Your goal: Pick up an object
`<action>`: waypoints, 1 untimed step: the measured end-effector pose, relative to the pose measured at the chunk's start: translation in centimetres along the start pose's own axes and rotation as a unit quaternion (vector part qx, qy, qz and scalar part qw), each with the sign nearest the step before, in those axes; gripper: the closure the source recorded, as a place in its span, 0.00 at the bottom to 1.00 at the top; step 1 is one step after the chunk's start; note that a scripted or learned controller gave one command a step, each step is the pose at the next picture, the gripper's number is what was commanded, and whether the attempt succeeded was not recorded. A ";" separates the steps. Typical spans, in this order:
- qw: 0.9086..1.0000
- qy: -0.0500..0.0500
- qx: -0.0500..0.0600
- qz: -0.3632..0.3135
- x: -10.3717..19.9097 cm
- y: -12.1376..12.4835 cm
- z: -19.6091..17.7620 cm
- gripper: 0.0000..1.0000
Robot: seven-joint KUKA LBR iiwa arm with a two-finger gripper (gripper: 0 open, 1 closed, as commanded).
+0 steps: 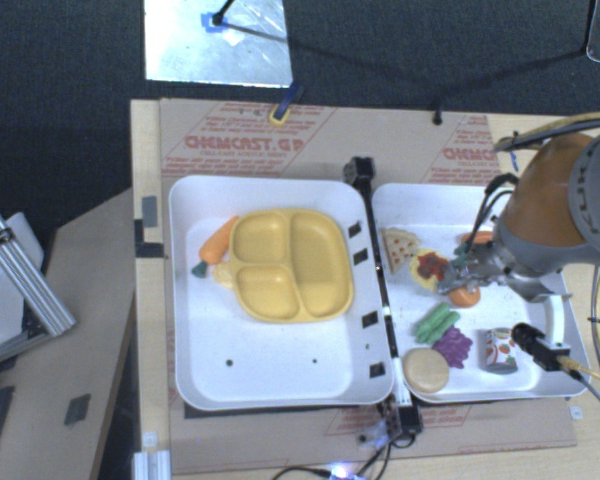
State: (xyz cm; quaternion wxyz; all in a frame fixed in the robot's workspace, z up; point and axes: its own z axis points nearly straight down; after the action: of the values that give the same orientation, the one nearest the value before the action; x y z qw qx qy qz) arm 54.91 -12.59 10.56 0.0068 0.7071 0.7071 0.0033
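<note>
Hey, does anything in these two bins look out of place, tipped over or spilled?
Nothing looks spilled or broken. The toy carrot lies outside the yellow divided plate, leaning against its left rim in the left bin. The other toy foods, like the pizza slice and bun, lie scattered in the right bin.

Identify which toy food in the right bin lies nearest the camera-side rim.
The round tan bun, in the right bin's near left corner. The purple grapes and small can sit slightly farther back; the pizza slice lies farthest.
</note>
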 end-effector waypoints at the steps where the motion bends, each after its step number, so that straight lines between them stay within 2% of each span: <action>1: 1.000 0.002 0.004 -0.001 -0.7 0.0 -6.1 1.00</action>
State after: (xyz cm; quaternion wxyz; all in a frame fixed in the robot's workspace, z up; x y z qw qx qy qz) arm 54.85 -13.30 16.70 0.0025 0.7063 0.7079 0.0014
